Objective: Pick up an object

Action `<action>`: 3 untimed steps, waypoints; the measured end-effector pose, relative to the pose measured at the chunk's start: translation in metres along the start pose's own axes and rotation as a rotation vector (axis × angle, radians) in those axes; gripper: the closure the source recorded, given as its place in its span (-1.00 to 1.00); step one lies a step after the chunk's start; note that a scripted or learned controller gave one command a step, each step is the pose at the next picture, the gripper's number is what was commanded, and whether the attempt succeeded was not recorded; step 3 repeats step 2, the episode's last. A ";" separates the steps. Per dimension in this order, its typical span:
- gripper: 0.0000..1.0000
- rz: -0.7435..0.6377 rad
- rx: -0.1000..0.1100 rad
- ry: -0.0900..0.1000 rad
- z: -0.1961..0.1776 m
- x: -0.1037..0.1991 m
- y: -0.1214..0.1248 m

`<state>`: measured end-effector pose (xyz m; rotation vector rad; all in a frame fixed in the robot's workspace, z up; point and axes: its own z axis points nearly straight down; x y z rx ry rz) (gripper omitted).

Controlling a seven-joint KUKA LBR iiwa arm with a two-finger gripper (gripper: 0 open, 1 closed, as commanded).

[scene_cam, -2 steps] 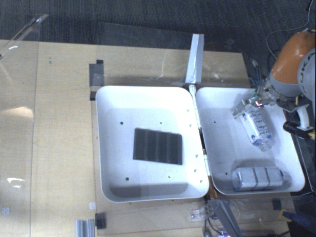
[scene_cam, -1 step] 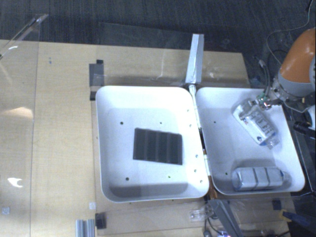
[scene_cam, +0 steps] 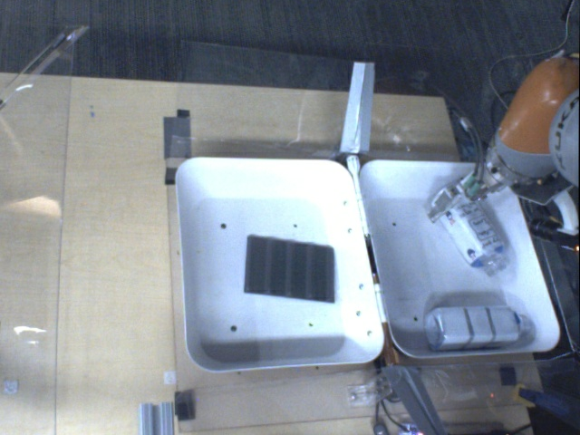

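Observation:
My gripper (scene_cam: 450, 201) hangs over the upper part of the right bin (scene_cam: 399, 243), below the arm's orange band (scene_cam: 535, 107). A clear plastic bottle (scene_cam: 480, 238) lies slanted directly beneath and to the right of the gripper, its upper end touching or very close to the gripper tip. Whether the bottle is gripped is not visible. A grey, rounded, segmented pack (scene_cam: 476, 326) lies along the right bin's near wall. A dark ribbed rectangular pad (scene_cam: 290, 267) lies flat in the middle of the left bin (scene_cam: 208, 207).
The two white bins meet at a shared rim (scene_cam: 367, 252). A metal post (scene_cam: 358, 107) stands behind that joint. Cables (scene_cam: 553, 220) run along the right bin's right side, and a clear panel (scene_cam: 36, 198) covers the bench at left.

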<state>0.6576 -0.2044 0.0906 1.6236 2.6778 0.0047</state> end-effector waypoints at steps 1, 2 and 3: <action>1.00 -0.002 -0.005 -0.004 -0.013 0.000 0.002; 1.00 -0.059 -0.001 0.002 -0.078 0.057 0.046; 1.00 -0.059 -0.001 0.002 -0.078 0.057 0.046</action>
